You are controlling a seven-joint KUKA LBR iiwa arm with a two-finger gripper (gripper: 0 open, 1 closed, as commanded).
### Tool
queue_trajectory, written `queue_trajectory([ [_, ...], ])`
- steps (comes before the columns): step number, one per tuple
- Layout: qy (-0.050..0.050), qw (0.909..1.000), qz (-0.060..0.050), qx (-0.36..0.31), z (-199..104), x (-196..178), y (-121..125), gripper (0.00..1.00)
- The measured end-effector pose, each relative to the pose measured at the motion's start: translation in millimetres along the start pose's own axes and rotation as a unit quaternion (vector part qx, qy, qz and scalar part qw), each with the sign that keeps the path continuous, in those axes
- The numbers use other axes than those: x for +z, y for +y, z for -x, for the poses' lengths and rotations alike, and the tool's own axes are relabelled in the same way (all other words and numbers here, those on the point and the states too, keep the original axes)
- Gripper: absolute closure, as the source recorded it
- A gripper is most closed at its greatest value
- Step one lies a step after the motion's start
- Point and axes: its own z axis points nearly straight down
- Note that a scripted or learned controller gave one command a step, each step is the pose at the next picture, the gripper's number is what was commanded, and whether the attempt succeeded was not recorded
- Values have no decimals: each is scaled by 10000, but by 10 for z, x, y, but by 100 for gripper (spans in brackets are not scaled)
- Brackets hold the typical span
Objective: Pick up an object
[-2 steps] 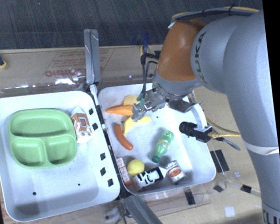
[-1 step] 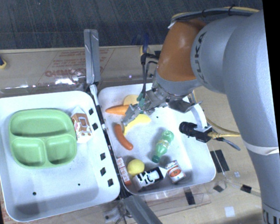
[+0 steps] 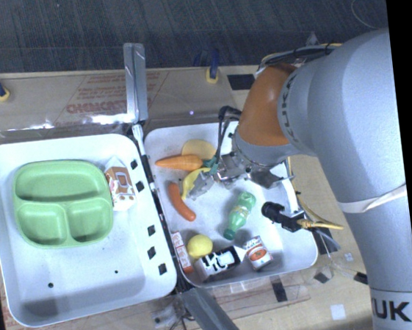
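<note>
Arm: reaching in from the right, wrist hanging over the far half of the right bin.
Gripper: sitting low at the banana, fingers pointing left.
Jaws: spacing not resolving against the clutter; cannot tell whether wide, narrow or gripping.
Target (judged): banana, lying in the right bin just near of the carrot and touching or overlapping the gripper tip; grasp not confirmed.
Handling (judged): light, curved, soft under a smooth skin; bruising if squeezed hard. Taking it across the mid-body, jaws square to the curve, looking safest.
Neighbours: sausage just left and nearer; green bottle to the near right; lemon, can along the near wall.
Left bin: holding green tray and small carton.
</note>
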Motion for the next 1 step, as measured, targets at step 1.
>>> queue_trajectory([
  [1, -2, 9957, 10, 925, -148, -310, 312, 0],
])
